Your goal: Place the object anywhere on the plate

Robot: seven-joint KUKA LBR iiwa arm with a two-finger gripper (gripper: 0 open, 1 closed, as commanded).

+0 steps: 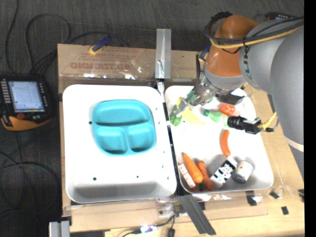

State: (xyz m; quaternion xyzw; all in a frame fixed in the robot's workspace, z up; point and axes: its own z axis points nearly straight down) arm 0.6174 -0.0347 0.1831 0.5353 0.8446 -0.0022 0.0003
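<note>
Yellow-green object (178, 113) sits at the upper-left corner of the right bin (261, 157), against the wall shared with the left bin (74, 147); long axis looks to run from upper right to lower left, though it is small and partly masked. Gripper (181, 106) is right over it, slanted in from the right, likely to reach that corner; finger state cannot be told. Blue plate (123, 127) lies centred in the left bin, well apart from the carrots (197, 171) at the right bin's near edge.

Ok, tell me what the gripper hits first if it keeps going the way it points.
Probably the yellow-green toy just past the gripper, which points down-left in the right bin. Beyond that comes the bins' shared wall. Depth is unclear.
</note>
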